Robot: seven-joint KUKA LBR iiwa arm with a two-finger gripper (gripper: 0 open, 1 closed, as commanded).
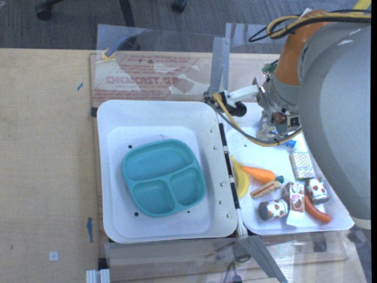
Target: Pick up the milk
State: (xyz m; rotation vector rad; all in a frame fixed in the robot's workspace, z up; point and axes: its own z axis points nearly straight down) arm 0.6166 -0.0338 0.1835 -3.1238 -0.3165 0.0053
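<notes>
The milk (318, 188), judged to be the small white carton with dark patches, lies near the front right of the right bin (259, 224). It is crowded by another small carton (293, 194) and an orange-red sausage (318, 214). The tool (275, 124) hangs over the bin's far end, well apart from it; whether it is apart or together cannot be told. The carton looks like a light, stiff, smooth toy that may slip, so it is probably best taken across its flat sides, mid-body.
</notes>
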